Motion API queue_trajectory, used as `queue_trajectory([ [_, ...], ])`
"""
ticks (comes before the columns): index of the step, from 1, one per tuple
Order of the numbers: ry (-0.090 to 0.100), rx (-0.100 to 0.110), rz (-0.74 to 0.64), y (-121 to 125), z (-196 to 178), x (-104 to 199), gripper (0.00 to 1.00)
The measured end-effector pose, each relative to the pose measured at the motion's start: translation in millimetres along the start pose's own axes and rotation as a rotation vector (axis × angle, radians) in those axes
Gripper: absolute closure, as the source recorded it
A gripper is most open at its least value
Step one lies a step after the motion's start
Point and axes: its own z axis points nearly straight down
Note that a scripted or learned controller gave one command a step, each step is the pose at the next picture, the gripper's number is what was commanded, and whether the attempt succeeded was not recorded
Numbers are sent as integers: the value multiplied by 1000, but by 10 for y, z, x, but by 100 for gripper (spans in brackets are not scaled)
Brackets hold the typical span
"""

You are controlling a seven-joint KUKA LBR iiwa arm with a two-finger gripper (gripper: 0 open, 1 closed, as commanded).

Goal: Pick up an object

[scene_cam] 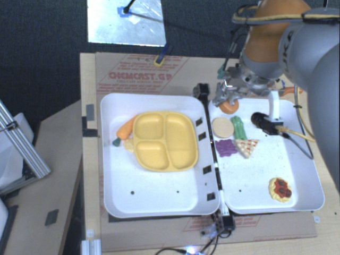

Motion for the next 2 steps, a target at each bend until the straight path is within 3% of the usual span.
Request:
queue_trajectory([
  [1, 1, 1, -1, 106, 130, 578, 100],
  [2, 1, 0, 0, 214, 2, 1042, 100],
])
